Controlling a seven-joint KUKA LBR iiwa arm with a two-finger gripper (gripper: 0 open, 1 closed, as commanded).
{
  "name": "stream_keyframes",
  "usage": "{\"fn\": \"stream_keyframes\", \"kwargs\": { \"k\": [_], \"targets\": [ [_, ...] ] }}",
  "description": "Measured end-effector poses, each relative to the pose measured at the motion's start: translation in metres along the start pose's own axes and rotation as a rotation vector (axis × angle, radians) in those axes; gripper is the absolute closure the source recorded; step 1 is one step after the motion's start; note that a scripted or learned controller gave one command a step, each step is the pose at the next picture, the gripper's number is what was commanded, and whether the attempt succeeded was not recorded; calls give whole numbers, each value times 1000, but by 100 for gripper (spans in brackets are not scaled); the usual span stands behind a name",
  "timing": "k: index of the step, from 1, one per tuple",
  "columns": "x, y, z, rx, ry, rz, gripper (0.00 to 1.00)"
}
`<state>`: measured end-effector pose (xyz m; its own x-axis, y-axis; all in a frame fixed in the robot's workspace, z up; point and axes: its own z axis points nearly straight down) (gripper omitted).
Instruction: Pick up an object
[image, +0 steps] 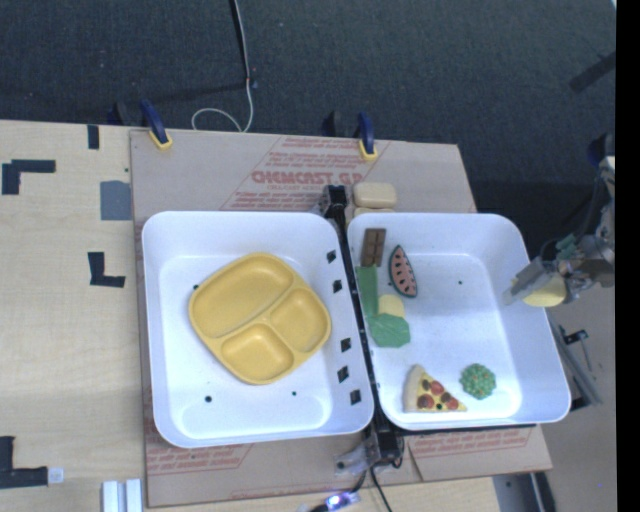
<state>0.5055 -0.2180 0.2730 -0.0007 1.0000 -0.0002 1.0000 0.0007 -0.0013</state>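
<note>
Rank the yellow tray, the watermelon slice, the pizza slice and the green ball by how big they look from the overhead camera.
1. Yellow tray, by far.
2. Pizza slice and watermelon slice: too alike to rank.
3. Green ball, smallest.

Robot lab — clamped cardboard (300, 175), taped bench (60, 300), toy food in bins (160, 240).

The divided plate (260, 317) was yellow; the watermelon slice (402, 271) red with dark seeds; the broccoli (478, 380) green; both bins (160, 300) white.
</note>
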Motion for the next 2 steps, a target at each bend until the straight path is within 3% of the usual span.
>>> {"fn": "stream_keyframes", "kwargs": {
  "k": [1, 2],
  "targets": [
    [76, 15, 113, 12, 7, -6, 0],
    [114, 78, 189, -7, 2, -4, 0]
  ]
}}
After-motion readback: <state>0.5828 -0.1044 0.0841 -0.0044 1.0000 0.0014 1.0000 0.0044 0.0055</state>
